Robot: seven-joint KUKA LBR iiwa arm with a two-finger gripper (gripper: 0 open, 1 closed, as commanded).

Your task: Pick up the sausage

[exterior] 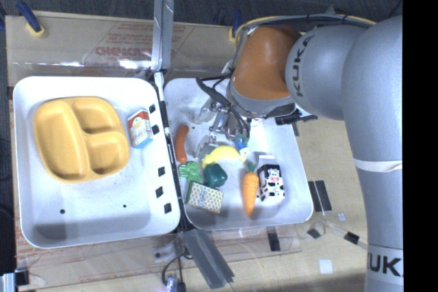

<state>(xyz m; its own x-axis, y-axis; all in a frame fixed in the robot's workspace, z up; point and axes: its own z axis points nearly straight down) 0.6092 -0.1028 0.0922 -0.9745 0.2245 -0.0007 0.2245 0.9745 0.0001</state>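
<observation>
The sausage (pixel 181 141) is a reddish-brown link lying upright along the left wall of the right bin (pixel 291 212). My gripper (pixel 224 125) hangs below the orange wrist band over the middle of that bin, to the right of the sausage and apart from it. Its metal fingers (pixel 217 121) point down toward the yellow lemon (pixel 220 154). Nothing shows between them.
The right bin also holds a green pepper (pixel 215 175), a carrot (pixel 250 192), a cow-patterned carton (pixel 271 184) and a patterned packet (pixel 204 196). In the left bin (pixel 82 222) sit a yellow divided tray (pixel 81 137) and a small carton (pixel 140 128). The arm covers the bin's upper right.
</observation>
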